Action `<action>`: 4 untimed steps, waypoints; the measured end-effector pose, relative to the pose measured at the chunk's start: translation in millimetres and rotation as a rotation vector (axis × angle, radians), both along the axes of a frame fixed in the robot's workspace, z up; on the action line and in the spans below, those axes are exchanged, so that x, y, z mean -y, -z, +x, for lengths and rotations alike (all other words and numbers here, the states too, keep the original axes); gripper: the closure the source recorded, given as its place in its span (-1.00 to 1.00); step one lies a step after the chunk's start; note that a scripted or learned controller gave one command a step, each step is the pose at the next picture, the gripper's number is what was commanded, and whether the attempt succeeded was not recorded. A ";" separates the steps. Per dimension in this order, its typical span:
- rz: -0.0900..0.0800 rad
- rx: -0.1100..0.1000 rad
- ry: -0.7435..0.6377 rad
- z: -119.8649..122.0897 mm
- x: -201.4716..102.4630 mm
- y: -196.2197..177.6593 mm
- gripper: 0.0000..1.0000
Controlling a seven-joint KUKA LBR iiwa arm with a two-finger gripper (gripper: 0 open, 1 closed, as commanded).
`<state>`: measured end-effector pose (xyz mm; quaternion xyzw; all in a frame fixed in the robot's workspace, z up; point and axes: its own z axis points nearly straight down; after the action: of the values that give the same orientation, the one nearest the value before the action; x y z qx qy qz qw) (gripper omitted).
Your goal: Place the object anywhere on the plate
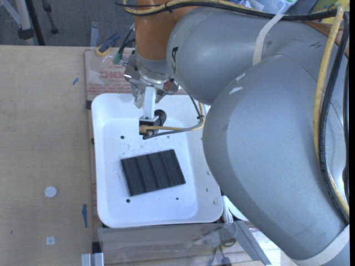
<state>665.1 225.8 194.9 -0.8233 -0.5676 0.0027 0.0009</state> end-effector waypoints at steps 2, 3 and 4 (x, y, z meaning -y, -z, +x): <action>0.002 0.009 -0.474 1.3 1.9 -66.1 1.00; 0.002 0.009 -0.475 1.2 1.9 -65.8 -1.00; 0.000 0.013 -0.475 1.6 0.8 -76.9 1.00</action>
<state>666.7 225.0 271.8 -0.6665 -0.7455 -0.0025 -0.0033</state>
